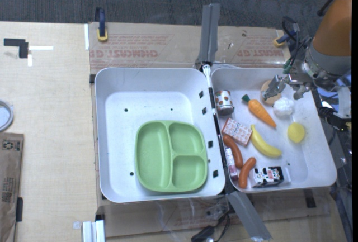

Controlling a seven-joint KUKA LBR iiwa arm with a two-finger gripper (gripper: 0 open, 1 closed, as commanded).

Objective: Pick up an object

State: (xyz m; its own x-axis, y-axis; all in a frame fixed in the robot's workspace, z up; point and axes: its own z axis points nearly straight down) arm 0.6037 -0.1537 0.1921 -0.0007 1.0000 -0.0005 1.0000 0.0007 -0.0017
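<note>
Two white bins are seen side by side on the table; a green divided plate [170, 156] lies in the left bin [112, 123]. The right bin [313, 174] is crowded: carrot [262, 113], banana [264, 145], lemon [296, 132], white ball [283, 107], small can [224, 101], two sausages. The gripper [275, 88] is seen low over the far corner, beside the white ball and a tan round thing. Whether the fingers are spread cannot be told; nothing is seen between them. A well-separated target, probably the ball, should be centred under before closing.
</note>
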